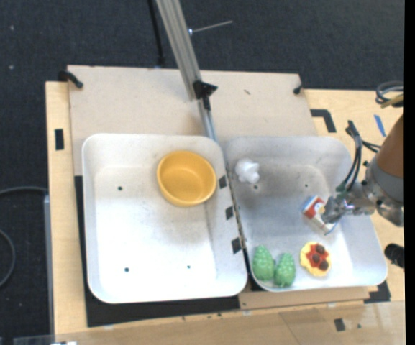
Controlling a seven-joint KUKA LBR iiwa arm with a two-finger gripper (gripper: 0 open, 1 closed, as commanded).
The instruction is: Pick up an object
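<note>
1. The left bin (106, 264), the near lower part of the view, is the largest thing here; it carries only a yellow bowl (186, 177) toward its far right corner.
2. The right bin (279, 157) holds every other candidate: a small white object (247, 170) at its far left, a green knobbly toy (273, 266) on the near rim, and a yellow piece with red and dark spots (316, 258) just beside it.
3. The arm (387, 171) reaches in from the right, wrist low over the right bin.
4. The gripper (329, 214) sits right against a small red-and-white object (312, 208); whether it is clamped on it I cannot tell.
5. Judgement: the approach looks done; a confirmed grasp and the lift remain, as the object appears to rest on the bin floor.
</note>
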